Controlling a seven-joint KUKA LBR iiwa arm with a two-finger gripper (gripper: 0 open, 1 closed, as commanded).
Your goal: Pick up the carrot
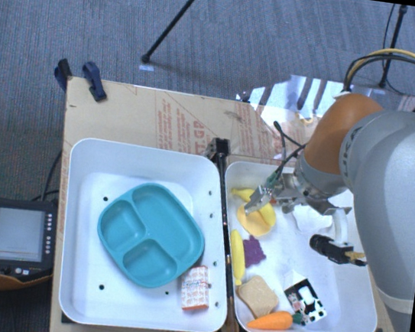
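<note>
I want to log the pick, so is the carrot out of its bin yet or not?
Not out. The carrot lies flat on the right bin floor near its front edge, beside the bread slice, far from the pincer.

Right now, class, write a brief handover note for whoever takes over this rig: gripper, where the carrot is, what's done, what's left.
Gripper: over the far end of the right bin, above the yellow pieces; nothing seen between its fingers.
Carrot: lying at the near edge of the right bin, beside the bread slice and the black-and-white toy, apart from the gripper.
Done: no pickup yet.
Left: bring the gripper to the near edge, grasp the carrot, lift.
</note>
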